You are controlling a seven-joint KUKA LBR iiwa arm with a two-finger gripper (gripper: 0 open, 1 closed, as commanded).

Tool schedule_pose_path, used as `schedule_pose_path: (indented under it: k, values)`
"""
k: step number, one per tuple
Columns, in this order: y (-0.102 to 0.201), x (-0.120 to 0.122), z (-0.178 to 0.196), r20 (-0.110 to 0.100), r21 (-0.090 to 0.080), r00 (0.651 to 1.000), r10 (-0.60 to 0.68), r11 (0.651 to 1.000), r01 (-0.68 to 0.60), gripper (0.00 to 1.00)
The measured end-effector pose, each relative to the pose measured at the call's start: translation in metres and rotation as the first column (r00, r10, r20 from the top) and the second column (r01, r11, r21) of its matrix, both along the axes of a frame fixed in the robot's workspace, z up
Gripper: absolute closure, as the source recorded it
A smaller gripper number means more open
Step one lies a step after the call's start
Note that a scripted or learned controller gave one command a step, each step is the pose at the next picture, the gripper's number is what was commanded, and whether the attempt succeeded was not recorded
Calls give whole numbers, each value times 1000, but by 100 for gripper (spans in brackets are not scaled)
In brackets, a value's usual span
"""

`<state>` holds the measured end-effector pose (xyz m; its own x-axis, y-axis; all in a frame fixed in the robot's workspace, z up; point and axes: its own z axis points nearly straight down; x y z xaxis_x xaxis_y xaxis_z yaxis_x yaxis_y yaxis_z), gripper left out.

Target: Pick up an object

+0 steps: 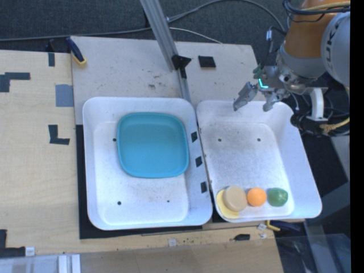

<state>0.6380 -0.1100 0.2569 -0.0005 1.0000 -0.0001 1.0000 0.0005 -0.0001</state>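
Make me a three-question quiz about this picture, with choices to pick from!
1. Where is the blue plate?
A. left bin
B. right bin
C. on the bench

2. How many small things lie along the right bin's near edge?
A. one
B. three
C. five

3. How are the gripper's jaws?
A. shut on a ball
B. open, holding nothing
C. shut on the plate

Answers: 1 A, the plate lies in the left bin. 2 B, a tan disc, an orange ball and a green ball. 3 B, the jaws are spread with nothing between.
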Motion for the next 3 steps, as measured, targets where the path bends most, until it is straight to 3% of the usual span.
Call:
schedule_pose_path:
  k: [1, 3]
  values:
    - [0, 0, 0, 0, 0, 1000, 0, 1000, 0, 0]
    - [14, -4, -92, -4, 0, 1000, 0, 1000, 0, 0]
